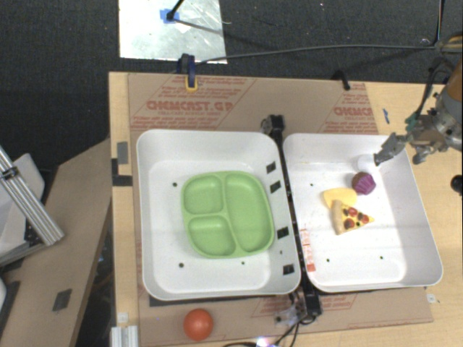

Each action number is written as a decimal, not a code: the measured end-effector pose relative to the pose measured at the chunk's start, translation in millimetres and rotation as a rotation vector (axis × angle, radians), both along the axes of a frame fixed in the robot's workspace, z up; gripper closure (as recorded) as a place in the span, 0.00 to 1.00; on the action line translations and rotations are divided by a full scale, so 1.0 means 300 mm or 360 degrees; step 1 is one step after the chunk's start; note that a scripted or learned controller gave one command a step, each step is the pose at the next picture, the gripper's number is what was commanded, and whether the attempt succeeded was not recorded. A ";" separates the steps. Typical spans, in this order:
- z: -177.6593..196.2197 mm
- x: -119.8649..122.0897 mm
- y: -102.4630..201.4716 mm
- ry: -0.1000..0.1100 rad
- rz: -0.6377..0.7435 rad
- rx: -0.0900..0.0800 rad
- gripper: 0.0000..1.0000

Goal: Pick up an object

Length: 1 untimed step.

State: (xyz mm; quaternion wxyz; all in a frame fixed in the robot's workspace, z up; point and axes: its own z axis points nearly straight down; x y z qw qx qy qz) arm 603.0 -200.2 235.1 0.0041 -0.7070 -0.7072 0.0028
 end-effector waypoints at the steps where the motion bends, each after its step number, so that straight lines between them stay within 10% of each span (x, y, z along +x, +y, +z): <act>1: 0.025 0.009 0.002 -0.0019 0.0005 -0.0004 0.00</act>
